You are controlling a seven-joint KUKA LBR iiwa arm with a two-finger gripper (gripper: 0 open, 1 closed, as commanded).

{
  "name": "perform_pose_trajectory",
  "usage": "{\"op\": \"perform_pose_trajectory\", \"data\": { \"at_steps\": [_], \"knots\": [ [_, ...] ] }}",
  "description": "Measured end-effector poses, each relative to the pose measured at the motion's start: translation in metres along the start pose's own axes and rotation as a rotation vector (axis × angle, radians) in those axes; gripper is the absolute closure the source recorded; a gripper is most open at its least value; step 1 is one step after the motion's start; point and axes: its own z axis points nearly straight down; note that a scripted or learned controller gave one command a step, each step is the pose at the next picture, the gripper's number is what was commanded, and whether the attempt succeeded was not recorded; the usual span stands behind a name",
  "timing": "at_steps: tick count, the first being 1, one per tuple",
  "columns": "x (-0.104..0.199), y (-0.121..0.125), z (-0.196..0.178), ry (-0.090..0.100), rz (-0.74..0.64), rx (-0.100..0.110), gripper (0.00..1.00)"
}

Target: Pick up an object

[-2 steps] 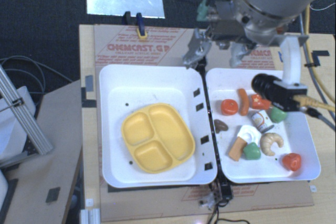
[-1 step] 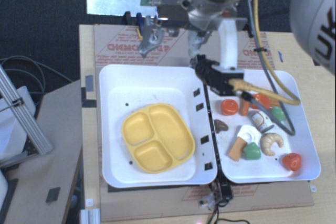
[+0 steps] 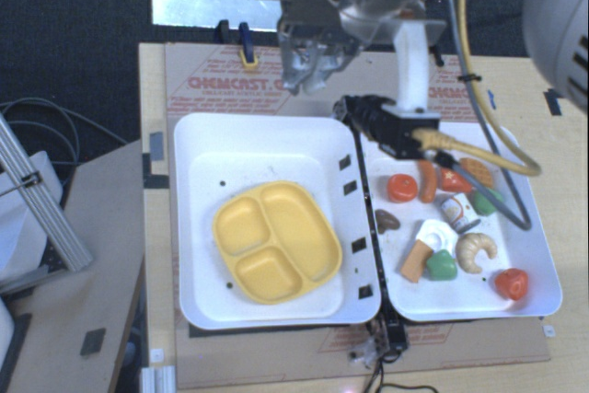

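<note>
Gripper: we find it above the left bin's far rim, carrying nothing we can see. Yellow divided tray: in that bin, nearer us than the gripper. Toy foods, including a croissant and tomato: right bin, beyond its right.

I see toy food crowding the right bin; a yellow tray fills the left bin's near middle, far corners open.
</note>
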Motion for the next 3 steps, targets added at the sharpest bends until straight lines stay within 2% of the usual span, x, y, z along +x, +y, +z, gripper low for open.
{"op": "perform_pose_trajectory", "data": {
  "at_steps": [3],
  "knots": [
    [0.0, 0.001, -0.033, 0.003, -0.007, -0.006, 1.0]
  ]
}}
